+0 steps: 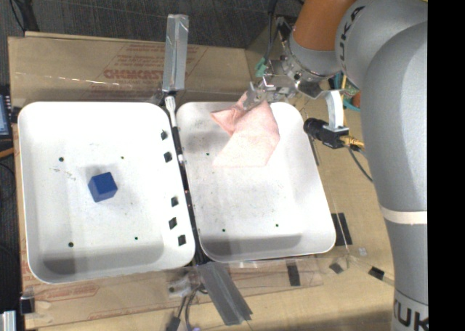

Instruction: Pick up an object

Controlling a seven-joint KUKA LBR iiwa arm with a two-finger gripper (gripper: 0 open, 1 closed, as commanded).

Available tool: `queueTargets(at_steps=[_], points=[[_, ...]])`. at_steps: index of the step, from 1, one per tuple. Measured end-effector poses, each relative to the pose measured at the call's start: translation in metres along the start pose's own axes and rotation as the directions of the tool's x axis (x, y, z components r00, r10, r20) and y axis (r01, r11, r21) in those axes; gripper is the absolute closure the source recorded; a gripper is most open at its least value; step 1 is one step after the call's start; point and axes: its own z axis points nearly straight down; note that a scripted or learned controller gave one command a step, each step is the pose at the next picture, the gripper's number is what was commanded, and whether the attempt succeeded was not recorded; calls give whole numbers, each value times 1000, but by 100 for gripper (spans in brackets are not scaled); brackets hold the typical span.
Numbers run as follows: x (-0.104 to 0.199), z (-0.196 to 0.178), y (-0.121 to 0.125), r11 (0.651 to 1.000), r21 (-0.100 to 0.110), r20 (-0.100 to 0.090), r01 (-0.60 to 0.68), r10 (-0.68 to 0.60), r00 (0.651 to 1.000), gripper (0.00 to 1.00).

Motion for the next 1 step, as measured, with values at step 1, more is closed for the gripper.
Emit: queueTargets(at_steps=[1], points=[[17, 72, 1, 979, 2, -2, 206, -206, 979, 100]])
